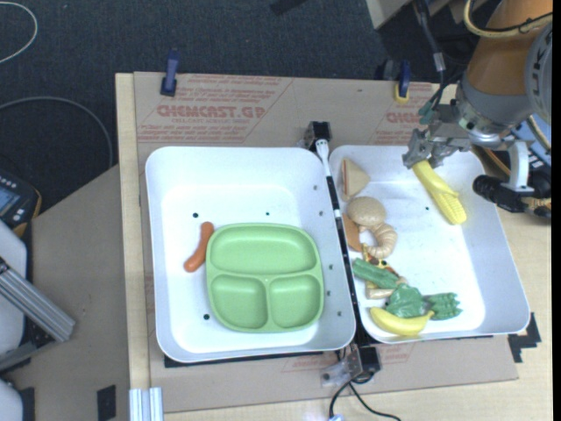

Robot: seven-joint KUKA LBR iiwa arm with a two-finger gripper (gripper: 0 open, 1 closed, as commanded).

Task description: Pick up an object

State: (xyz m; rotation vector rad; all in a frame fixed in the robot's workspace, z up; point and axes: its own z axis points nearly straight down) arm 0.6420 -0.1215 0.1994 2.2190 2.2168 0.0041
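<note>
Camera view: the gripper (427,152) hangs over the right bin (491,261), fingers closed on the upper end of a yellow corn cob (441,193). Bread, a banana (399,322) and green toys lie near. A green divided tray (263,276) and sausage (199,247) occupy the left bin (166,235).

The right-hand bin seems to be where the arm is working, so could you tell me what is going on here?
The arm's gripper is low over the far end of the right bin, at the upper end of a yellow corn cob lying on the bin floor. Other toy food sits along that bin's left side and near edge. The left bin holds a green divided plate and a small sausage.
</note>
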